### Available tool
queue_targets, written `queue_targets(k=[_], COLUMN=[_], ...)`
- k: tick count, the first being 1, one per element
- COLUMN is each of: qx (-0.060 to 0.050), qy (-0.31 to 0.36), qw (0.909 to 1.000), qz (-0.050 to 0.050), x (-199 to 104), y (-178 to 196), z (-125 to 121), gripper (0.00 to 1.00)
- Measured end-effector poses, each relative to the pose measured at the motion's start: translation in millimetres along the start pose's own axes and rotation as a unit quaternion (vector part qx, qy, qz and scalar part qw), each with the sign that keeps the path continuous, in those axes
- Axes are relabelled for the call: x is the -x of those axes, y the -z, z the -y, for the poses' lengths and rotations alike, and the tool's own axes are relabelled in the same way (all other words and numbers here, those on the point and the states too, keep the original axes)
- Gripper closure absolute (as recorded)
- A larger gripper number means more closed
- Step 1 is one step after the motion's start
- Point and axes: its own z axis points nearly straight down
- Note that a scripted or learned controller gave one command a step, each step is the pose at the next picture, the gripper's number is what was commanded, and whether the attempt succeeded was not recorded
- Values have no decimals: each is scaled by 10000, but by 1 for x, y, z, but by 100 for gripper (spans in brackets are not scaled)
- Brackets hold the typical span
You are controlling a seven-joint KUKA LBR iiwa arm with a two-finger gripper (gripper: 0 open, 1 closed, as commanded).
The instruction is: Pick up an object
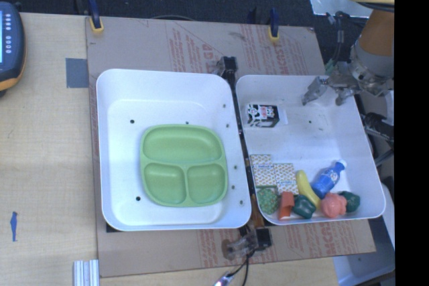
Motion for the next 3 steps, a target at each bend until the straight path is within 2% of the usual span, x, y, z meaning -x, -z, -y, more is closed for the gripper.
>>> queue_targets(k=[1, 2, 3], qx=[-41, -14, -64], qy=[0, -9, -15], qw=[10000, 10000, 10000], qz=[-10, -26, -26], x=[1, -80, -133], y=[13, 91, 50], z=[4, 2, 19], gripper=[100, 100, 100])
